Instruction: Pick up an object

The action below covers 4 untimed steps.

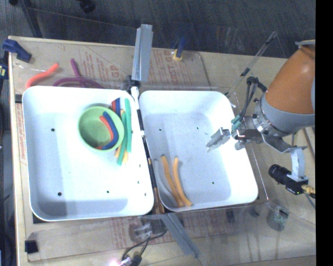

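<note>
Plywood bench (211, 71) on dark carpet; gripper (217, 139), fingers spread and empty, over smooth right bin (211, 101); curved orange strips (175, 180) lie below-left; green bowl (98, 128) far left.

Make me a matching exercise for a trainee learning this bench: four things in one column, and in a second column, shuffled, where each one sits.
Things:
1. green bowl
2. orange strips
3. gripper
4. blue clamp

Places:
A. over the right bin, near its right wall
B. on the bench, at its far left corner
C. in the left bin, toward its far side
D. in the right bin, by its near left corner

Pairs: 1-C, 2-D, 3-A, 4-B
</note>
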{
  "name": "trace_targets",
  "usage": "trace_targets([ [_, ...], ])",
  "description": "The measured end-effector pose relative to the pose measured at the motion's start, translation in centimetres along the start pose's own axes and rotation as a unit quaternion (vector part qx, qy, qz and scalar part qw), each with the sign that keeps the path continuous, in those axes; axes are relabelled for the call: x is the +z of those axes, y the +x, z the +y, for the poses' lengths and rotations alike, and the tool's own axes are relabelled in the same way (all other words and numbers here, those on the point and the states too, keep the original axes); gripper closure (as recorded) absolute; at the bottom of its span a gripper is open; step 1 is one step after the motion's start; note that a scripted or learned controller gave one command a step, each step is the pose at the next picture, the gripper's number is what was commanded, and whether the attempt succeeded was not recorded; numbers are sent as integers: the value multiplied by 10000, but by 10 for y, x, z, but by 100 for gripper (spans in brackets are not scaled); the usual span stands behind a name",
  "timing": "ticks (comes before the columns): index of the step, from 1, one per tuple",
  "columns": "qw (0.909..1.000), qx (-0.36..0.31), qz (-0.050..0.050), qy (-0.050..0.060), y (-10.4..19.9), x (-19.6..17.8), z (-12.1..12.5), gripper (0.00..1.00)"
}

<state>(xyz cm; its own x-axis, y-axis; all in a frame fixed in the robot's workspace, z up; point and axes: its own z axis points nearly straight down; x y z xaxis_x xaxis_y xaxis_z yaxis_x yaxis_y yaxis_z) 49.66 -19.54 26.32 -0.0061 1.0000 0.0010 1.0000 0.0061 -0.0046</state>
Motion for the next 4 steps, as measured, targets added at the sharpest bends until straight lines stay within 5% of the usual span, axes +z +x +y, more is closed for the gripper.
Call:
trace_targets([
  [1,10000,-7,-2,6,76,70,-20,0],
  [2,9946,-1030,-74,-43,82,160,-19,0],
  [3,9941,-1087,-31,-23,87,151,-18,100],
  [4,9960,-888,-4,-18,130,28,69,100],
])
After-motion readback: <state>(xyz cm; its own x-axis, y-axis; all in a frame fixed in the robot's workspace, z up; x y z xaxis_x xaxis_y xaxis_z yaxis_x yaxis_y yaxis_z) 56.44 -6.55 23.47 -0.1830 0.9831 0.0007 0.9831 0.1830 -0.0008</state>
